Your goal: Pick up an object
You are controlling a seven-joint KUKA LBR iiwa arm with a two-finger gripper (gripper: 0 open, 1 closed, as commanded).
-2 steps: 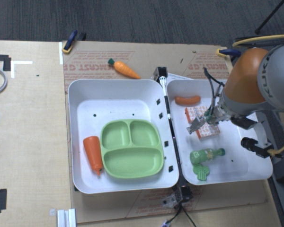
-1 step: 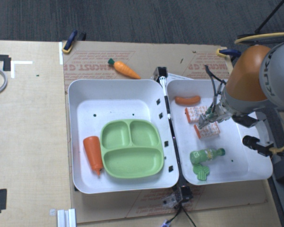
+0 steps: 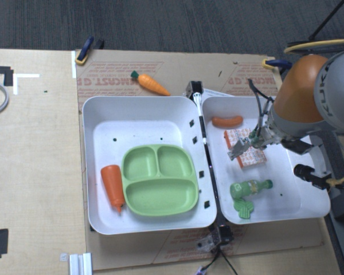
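Right-hand white plastic bin [image 3: 309,208]: the grey arm with the orange band [image 3: 309,93] is parked low over its middle, gripper [image 3: 245,146] right on a small red-and-white printed packet [image 3: 249,153]. Can't tell how the jaws stand, so I'd call the pick unfinished. The packet looks flat, crinkly and slightly skewed, lying toward the bin's far edge.
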